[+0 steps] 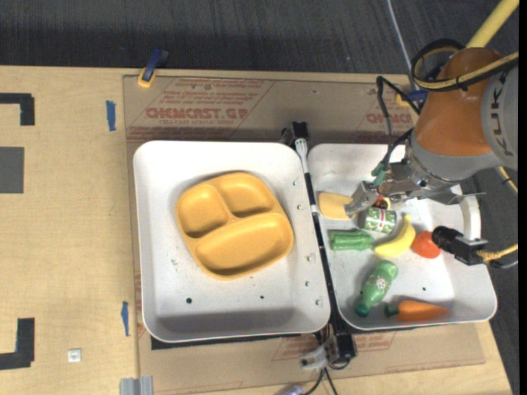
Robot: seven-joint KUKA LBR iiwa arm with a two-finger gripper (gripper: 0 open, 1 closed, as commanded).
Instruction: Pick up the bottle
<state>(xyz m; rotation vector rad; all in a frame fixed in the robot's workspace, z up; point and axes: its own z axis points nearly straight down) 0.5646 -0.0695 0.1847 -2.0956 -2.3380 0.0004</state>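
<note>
1. Two shallow white bins side by side on the bench: left bin (156,245) carrying a yellow divided tray (235,223) turned upside down, right bin (473,290) holding a scatter of small items.
2. Reaching in from the right, grey arm with orange band (449,118), gripper (377,197) low over the upper middle of the right bin, just above a small green-and-white can (380,219).
3. Cannot tell whether the claw is apart or together; nothing seen clamped in it.
4. Lying tilted in the lower middle of the right bin, green bottle (376,286), apart from the gripper, cap end toward the bin's near edge.
5. Near the bottle: banana (398,239) above it, carrot (418,309) beside its lower end, tomato (425,244) to the upper right, green pepper (350,240) to the upper left.
</note>
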